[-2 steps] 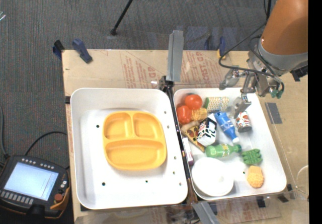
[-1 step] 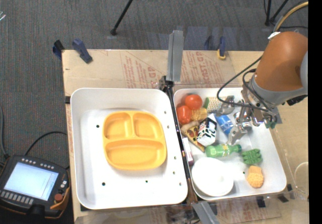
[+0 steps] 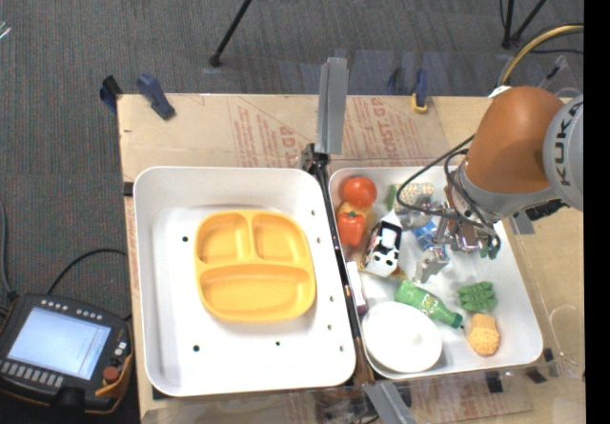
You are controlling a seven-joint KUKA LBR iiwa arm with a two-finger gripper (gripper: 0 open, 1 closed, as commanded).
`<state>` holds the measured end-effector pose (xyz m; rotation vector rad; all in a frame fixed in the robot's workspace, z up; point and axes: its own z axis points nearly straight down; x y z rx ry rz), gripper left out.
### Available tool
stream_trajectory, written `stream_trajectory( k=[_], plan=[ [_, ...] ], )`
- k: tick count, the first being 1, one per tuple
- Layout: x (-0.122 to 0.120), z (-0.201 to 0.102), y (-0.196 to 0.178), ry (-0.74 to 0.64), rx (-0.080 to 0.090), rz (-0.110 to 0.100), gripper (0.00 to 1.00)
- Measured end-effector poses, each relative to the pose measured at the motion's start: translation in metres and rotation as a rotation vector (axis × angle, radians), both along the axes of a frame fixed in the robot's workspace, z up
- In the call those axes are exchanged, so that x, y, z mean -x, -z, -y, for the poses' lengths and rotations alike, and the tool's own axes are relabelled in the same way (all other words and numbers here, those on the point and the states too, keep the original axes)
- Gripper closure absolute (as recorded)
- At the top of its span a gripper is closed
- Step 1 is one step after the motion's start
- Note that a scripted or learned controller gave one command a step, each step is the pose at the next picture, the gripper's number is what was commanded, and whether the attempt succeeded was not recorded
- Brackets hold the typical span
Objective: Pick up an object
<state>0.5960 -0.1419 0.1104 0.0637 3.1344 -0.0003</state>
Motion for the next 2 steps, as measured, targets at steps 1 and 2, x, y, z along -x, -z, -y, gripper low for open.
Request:
stream_trajectory(
  k=[1,2],
  plan=[
    [0.036,-0.051,0.018,-0.012,0.007,0.007,0.00],
    [0.005,0.020,0.020,-0.177,0.001,0.001,0.00]
  ],
)
